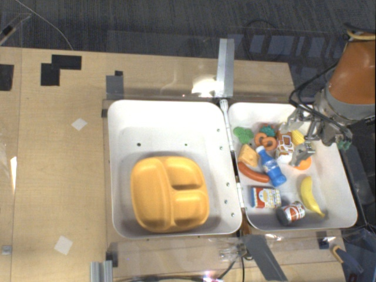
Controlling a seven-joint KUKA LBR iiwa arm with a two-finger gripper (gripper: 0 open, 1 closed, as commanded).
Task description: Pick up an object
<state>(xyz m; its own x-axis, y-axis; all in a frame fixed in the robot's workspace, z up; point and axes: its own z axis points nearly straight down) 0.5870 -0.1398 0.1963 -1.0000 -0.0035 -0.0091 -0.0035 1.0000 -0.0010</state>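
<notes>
The right bin (346,213) holds several small toy foods. Among them are a banana (309,195), a blue bottle (272,168), a red sausage (254,173), a dark can (291,212), a white carton (265,197) and a green piece (242,134). My gripper (300,137) hangs over the bin's upper right part, open, fingers spread above a small yellow piece (298,137). An orange fruit (303,163) lies just below the near finger. Nothing is gripped.
The left bin (141,119) carries a yellow divided plate (169,191) in its near half. A metal post (225,63) stands behind the wall shared by the bins. The arm's orange band (355,69) rises at the right edge.
</notes>
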